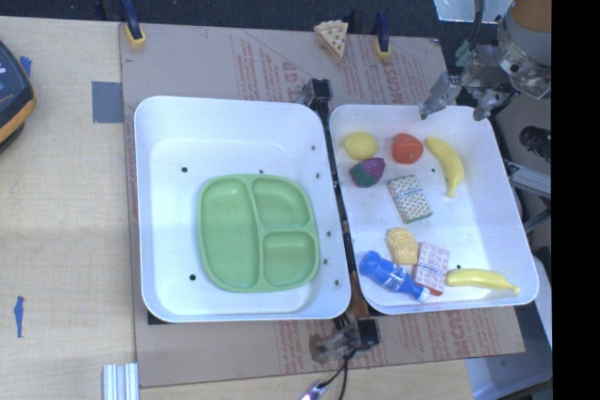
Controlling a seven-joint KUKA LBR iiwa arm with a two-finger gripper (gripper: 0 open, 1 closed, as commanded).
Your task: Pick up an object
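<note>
**Inspector:** Where was the gripper (459, 98) at the time of inspection?

**Assistant:** It hung over the far edge of the right bin (502, 192), on the arm (532, 9) reaching in from the right. Its two fingers stood spread apart, with nothing between them.

**Inspector:** And the objects available for picking?

**Assistant:** All lay in the right bin. At the far end, from left to right: a yellow lemon (360, 145), a red tomato (407, 148) and a curved yellow banana (448, 166). A purple item (368, 170), rounded with a dark patch, sat just near of the lemon, touching it or nearly so. A small speckled packet (410, 199) lay flat at mid-bin.

**Inspector:** The near end?

**Assistant:** A blue bottle (391, 275) lay on its side, beside a ridged yellow piece (402, 245) and a red-and-white packet (431, 265). A second banana (480, 279) rested against the near right wall.

**Inspector:** Which lay closest to the gripper?

**Assistant:** The tomato and the far banana were nearest, though apart from the fingers.

**Inspector:** The left bin?

**Assistant:** The left bin (159, 201) held a green divided tray (257, 233), lying flat. A wedge-shaped piece (331, 37) sat outside both bins, on the far board.
</note>
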